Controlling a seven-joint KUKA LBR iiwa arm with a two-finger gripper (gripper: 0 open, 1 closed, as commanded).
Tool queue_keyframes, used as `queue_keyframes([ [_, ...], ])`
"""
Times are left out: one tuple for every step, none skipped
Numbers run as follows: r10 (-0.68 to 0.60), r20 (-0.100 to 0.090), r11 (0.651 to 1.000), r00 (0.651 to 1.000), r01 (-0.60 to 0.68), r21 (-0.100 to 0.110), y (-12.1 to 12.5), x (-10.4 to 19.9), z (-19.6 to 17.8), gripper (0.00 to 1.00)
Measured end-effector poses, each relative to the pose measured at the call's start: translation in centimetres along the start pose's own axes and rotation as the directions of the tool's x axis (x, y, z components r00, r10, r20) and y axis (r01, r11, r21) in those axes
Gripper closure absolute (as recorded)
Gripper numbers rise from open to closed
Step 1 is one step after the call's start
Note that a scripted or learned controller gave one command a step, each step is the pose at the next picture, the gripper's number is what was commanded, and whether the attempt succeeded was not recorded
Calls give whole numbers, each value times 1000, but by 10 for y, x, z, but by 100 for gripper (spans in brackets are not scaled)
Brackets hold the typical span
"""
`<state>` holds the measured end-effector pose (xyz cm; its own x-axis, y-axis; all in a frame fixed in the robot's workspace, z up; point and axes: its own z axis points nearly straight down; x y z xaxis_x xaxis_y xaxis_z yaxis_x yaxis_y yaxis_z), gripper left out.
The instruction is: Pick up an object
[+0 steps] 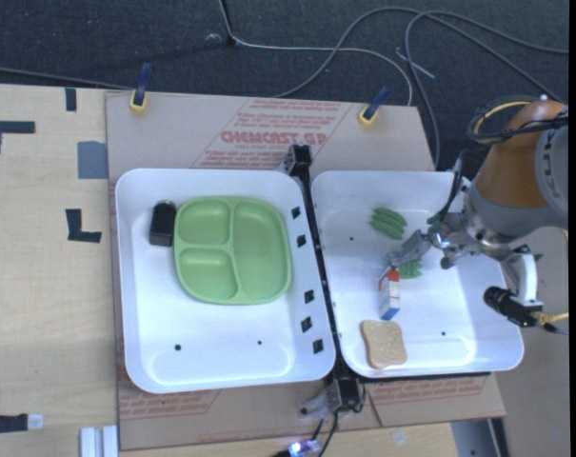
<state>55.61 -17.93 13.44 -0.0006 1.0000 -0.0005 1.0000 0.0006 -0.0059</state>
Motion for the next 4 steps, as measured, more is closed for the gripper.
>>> queue_keyframes([
  [-3, 3, 1000, 1000, 3, -14, 4, 1, 49, 0],
  [-2, 3, 1000, 1000, 2, -13, 3, 1, 38, 100],
  [-1, 1, 1000, 1000, 1, -10, 1, -3, -25, 100],
  [-2, 0, 1000, 1000, 2, -10, 8, 4, -71, 100],
])
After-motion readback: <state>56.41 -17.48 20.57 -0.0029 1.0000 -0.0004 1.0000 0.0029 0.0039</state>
